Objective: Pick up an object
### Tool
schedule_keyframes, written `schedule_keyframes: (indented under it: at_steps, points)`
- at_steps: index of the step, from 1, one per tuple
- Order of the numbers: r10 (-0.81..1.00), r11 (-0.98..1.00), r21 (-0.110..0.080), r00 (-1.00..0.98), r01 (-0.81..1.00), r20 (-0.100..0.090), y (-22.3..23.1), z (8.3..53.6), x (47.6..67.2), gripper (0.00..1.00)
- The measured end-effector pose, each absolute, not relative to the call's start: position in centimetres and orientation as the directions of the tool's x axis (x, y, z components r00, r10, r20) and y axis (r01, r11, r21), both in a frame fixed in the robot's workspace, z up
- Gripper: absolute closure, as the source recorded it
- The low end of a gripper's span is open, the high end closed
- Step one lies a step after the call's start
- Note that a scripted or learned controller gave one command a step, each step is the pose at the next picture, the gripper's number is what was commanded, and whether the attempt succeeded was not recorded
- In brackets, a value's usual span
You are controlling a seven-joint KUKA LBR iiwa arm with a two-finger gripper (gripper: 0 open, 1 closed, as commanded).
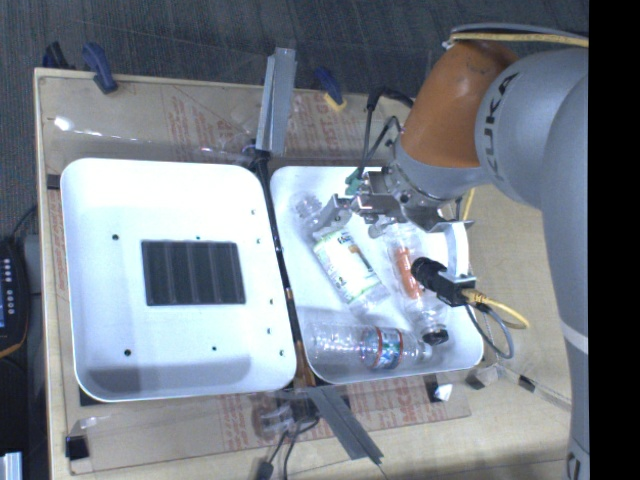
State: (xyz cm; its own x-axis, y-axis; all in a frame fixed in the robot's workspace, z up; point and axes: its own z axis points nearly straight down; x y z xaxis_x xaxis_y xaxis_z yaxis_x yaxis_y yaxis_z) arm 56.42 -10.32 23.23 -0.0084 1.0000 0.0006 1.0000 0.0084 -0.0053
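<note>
gripper (378, 203) hangs over right bin (300, 183) far side, can't tell its state. objs: pouch (347, 265), clear bottle (368, 346) near edge. you risk a slip, clear plastic's slick & crowded.

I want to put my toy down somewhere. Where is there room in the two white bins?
The left shallow white bin has bare floor all around its dark ribbed rectangle. The right white bin is crowded: a clear plastic bottle along its near wall, a white-labelled packet in the middle, and the gripper above them.
</note>
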Motion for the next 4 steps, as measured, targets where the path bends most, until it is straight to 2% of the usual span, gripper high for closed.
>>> schedule_keyframes:
  at_steps: [1, 2, 3, 4]
  points:
    - [0.98, -0.197, -0.006, 0.197, 0.98, 0.0, -18.9, 12.7, 53.5, 0.0]
    - [0.988, -0.155, 0.003, 0.155, 0.988, -0.001, -17.5, 9.4, 56.9, 0.0]
    - [0.988, -0.153, 0.003, 0.153, 0.988, -0.002, -17.5, 10.5, 56.9, 1.0]
    - [0.998, 0.069, -0.004, -0.069, 0.998, 0.001, -13.4, 18.0, 59.8, 1.0]
